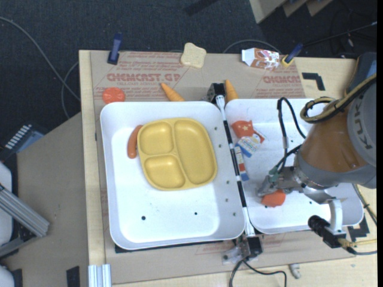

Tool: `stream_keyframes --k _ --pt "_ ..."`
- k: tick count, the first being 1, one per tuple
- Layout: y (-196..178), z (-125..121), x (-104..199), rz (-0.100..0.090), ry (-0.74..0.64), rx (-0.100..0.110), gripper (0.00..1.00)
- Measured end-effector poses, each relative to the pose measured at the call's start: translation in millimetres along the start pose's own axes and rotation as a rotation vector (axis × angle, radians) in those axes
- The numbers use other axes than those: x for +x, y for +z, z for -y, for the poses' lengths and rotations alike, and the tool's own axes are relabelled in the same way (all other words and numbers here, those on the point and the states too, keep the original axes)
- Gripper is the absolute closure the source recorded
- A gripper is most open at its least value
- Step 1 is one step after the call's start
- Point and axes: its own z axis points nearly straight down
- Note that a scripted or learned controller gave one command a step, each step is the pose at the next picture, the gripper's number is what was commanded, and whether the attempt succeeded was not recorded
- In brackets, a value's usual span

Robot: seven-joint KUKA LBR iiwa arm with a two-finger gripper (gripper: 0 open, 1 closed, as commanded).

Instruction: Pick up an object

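The grey arm with its orange band reaches in from the right over the right bin. Its gripper is low over the near part of that bin, directly above a small red-orange round object that lies on the bin floor. The gripper looks to be touching or just above the object's top edge, but the tips are small and dark against the wrist, so I cannot tell how far apart the fingers stand or whether they have any hold on the object.

Farther back in the same bin lie a red item and, just beside it, a small white and blue packet. A narrow pen-like stick lies along the bin's left wall.

The left bin holds a yellow tray with 3 compartments, and a red sausage-shaped piece rests against the tray's left edge.

On the table behind the bins sit an orange disc, a blue clip, a slice-of-bread shape, 2 carrot-like pieces and a crumpled wrapper.
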Motion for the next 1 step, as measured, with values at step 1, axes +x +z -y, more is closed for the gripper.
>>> stream_keyframes --k 1 --pt "-91.3 -70.2 44.6 0.001 -0.003 -0.004 1.0"
